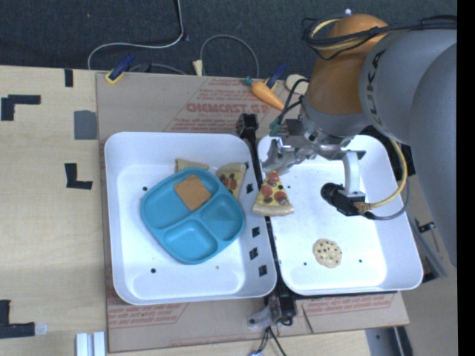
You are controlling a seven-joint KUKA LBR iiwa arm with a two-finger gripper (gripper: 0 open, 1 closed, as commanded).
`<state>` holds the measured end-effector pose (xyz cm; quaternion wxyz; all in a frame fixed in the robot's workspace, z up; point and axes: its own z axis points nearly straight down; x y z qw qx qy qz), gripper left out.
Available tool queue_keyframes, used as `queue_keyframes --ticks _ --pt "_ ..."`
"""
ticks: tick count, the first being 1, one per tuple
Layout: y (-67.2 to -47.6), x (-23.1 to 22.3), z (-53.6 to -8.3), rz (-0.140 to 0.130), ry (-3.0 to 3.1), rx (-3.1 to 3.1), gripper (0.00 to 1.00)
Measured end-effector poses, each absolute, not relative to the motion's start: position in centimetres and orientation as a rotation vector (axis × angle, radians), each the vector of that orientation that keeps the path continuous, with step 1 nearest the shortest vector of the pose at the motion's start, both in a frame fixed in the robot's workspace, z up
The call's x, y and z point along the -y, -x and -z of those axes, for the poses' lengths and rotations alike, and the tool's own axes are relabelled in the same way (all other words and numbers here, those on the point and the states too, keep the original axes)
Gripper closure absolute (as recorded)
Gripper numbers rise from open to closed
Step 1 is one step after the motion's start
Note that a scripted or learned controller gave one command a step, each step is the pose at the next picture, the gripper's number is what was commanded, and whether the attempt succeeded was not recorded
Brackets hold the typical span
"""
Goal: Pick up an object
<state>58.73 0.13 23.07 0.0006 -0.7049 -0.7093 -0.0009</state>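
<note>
Hand [273,163] sits low at the right bin's [386,277] upper-left corner, just above the pizza slice [273,196]; can't tell from this angle whether it's released or clenched on anything; slice lies directly below the hand toward the camera, wide crust end near, tip pointing up at the hand, long axis running along the divider between bins; it hugs that left wall, so little side room there; open floor to the right; cookie [326,252] well apart; blue divided plate [194,219] with toast [193,192] in the left bin [126,273].

Tray [194,225] in left bin [122,221], cookie [326,252] right.
</note>
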Motion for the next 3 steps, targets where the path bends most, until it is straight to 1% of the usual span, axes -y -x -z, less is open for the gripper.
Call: queue_keyframes --ticks 1,2,3 --pt "-57.2 0.2 -21.3 -0.005 2.220 2.221 1.00" --pt "-54.6 -3.8 -22.4 -0.001 2.214 2.225 1.00" --pt "-56.3 -4.0 -24.5 0.001 2.219 2.224 1.00"
